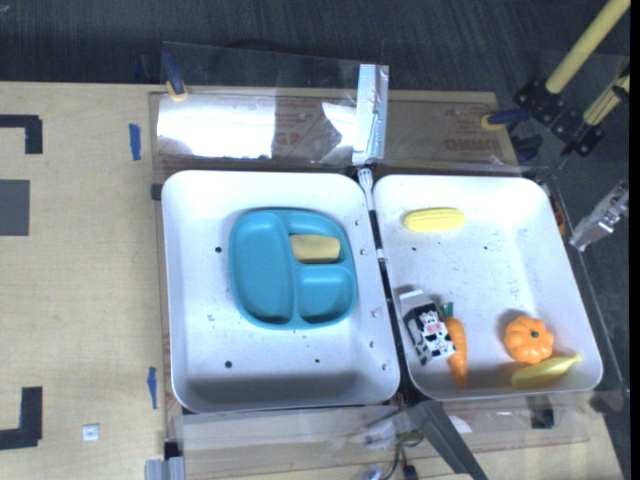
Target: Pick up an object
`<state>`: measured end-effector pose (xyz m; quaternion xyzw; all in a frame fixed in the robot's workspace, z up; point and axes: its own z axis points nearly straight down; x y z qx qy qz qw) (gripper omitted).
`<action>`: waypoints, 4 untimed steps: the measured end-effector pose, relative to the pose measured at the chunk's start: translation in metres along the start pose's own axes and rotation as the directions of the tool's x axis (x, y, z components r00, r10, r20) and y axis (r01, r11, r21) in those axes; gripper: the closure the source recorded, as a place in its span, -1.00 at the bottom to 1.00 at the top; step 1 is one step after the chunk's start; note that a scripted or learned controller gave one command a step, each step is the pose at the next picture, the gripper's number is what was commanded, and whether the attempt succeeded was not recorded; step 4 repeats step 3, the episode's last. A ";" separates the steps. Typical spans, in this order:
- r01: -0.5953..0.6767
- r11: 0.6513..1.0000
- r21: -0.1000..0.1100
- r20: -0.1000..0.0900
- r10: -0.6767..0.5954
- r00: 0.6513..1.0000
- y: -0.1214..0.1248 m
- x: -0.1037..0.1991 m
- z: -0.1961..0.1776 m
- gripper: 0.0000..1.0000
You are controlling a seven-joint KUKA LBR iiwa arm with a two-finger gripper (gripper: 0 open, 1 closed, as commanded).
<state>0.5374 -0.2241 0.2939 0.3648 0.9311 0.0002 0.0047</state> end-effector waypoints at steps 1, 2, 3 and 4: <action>0.142 0.990 0.001 -0.008 -0.142 0.990 0.031 0.024 0.000 1.00; 0.323 0.946 -0.001 -0.011 -0.323 0.946 0.083 0.024 0.036 1.00; 0.673 0.740 -0.004 0.000 -0.673 0.740 0.133 -0.006 0.031 1.00; 0.673 0.740 -0.004 0.000 -0.673 0.740 0.133 -0.006 0.031 1.00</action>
